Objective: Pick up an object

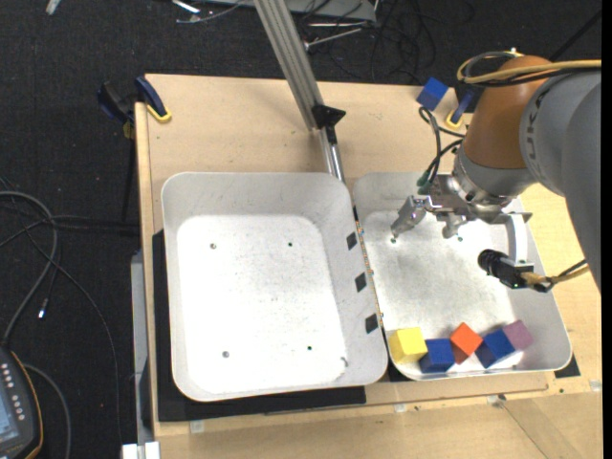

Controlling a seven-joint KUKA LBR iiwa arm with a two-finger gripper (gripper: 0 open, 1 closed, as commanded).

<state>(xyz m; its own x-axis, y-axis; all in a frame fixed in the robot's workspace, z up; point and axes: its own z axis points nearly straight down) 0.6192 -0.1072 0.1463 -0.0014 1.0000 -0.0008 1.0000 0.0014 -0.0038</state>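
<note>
Several small blocks lie along the near edge of the right bin: a yellow block, a blue block, an orange block, a second blue block and a purple block. My gripper hangs over the far part of the right bin, well away from the blocks. Its fingers stand spread and open, with nothing between them.
The left bin sits beside the right one. Another blue block rests on the bench behind the right bin. A slanted metal pole crosses above the far side, and a blue-and-yellow clamp sits at the bench's far left corner.
</note>
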